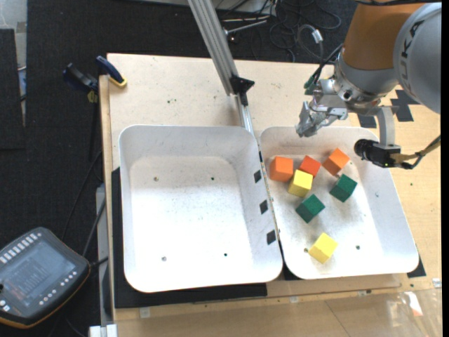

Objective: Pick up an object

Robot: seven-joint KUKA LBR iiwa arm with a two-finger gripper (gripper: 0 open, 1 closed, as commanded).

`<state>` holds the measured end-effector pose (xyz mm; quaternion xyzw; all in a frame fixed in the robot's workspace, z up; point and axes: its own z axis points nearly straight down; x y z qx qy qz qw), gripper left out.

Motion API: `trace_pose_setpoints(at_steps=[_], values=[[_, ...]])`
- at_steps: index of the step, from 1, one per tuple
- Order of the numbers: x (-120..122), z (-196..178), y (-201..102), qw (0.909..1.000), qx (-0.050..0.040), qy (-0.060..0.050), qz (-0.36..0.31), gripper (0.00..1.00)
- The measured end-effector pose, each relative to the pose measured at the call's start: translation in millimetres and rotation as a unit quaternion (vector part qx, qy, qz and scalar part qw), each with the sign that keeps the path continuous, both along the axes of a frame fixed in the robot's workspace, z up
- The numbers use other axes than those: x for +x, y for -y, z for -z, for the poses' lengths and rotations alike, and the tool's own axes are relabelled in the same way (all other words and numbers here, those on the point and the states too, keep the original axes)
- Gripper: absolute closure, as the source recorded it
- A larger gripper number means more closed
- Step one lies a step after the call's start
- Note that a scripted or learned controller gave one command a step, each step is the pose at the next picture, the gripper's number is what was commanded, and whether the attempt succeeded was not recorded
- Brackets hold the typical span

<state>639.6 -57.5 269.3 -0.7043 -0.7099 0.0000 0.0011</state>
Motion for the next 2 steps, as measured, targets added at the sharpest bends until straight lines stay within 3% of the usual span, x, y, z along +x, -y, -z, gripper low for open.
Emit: trace_pose_setpoints(at_steps=[2], values=[[13.9, 28.7, -99.7, 1.0000, -0.0006, 0.001, 0.000, 1.00]])
